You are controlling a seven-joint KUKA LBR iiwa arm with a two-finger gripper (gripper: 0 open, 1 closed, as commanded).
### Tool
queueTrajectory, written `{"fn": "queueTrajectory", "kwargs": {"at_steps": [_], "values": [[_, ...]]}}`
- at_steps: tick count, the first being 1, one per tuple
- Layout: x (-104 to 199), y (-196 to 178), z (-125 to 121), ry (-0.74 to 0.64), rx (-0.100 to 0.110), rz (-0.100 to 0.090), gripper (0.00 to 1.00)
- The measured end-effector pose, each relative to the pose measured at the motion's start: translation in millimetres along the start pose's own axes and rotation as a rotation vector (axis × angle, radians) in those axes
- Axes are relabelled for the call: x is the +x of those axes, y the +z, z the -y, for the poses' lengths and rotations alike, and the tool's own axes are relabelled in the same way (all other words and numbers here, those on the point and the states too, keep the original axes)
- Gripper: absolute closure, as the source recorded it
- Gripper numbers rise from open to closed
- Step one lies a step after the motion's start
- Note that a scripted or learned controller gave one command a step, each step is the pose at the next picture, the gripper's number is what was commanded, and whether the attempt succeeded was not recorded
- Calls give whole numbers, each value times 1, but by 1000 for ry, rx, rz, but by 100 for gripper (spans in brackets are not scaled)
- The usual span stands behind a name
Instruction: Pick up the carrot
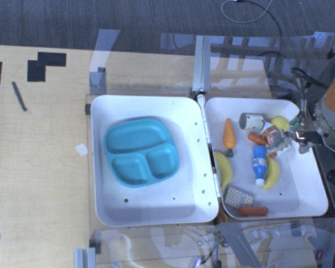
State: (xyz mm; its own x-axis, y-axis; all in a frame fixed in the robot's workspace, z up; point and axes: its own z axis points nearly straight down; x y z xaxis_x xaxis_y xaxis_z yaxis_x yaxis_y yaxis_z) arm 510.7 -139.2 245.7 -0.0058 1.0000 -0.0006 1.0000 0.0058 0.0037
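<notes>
- The small orange carrot with a green stalk end (229, 134) lies in the right-hand shallow white bin (310, 202), close to its left wall and pointing roughly up and down the bin, well apart from the arm.
- The grey arm's two-finger gripper (297, 134) reaches in over the bin's right rim, near a clutter of items at the top right; whether its fingers are open or closed, or grip anything, cannot be told from here.
- Beside the gripper sit a silver tin can on its side (251, 120), a yellow banana (280, 121) and a small orange-red packet (266, 135).
- A blue-and-white plastic bottle (259, 164) lies mid-bin with a second banana (272, 175) just to its right.
- A red sausage-shaped toy (252, 210) rests by the near wall.
- The left white bin (151, 214) on the pale wooden counter (39, 177) holds a turquoise three-section plate (140, 151).
</notes>
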Motion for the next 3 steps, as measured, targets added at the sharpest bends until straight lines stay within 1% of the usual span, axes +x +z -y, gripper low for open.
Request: {"fn": "queueTrajectory", "kwargs": {"at_steps": [1, 2, 3], "values": [[55, 149, -60, 67, 1, -1, 0], [56, 138, -61, 67, -3, -1, 100], [127, 60, -29, -36, -1, -1, 100]]}}
